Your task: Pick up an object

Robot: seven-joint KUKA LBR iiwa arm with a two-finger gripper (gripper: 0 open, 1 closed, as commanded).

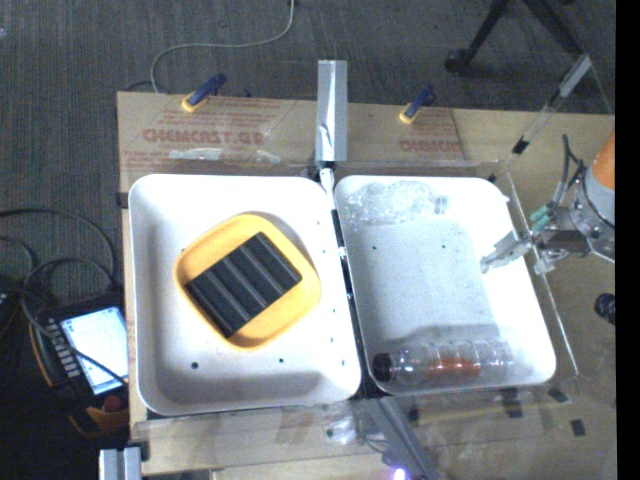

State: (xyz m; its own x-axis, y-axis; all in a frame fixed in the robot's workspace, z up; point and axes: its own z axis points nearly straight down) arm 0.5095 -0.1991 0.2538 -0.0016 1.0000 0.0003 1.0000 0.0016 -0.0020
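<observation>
Plastic bottle [450,361], clear with a dark cap and brownish contents, is seen lying on its side along the near wall of the right bin [470,258]. A crumpled clear wrapper [398,203] is seen at that bin's far end. The left bin [160,358] is occupied by a yellow block with a black ribbed top [248,279]. The gripper [520,253] is placed over the right bin's right rim, well apart from the bottle; its state cannot be told, and the arm is cut off at the right.
</observation>
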